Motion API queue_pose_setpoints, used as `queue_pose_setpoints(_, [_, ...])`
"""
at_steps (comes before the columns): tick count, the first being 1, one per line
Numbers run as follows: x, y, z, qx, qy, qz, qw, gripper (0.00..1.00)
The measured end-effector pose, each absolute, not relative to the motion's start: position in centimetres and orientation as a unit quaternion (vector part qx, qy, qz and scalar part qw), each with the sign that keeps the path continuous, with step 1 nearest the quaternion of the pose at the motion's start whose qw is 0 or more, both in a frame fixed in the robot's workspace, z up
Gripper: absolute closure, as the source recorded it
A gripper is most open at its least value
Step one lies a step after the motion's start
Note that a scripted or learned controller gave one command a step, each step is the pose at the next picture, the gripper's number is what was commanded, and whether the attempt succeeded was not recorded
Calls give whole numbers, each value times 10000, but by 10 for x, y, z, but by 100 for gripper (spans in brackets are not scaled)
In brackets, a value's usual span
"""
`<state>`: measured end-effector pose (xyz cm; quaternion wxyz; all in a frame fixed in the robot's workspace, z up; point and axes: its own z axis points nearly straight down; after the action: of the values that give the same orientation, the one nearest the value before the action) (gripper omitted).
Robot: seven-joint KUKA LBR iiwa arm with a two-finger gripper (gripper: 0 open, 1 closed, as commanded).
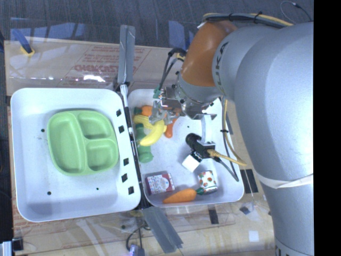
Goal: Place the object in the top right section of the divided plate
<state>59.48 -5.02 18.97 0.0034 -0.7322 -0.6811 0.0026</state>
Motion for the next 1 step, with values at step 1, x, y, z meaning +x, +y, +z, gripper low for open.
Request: queue_pose_setpoints(1, [595, -49, 198, -7292, -6843, 43, 50, 100])
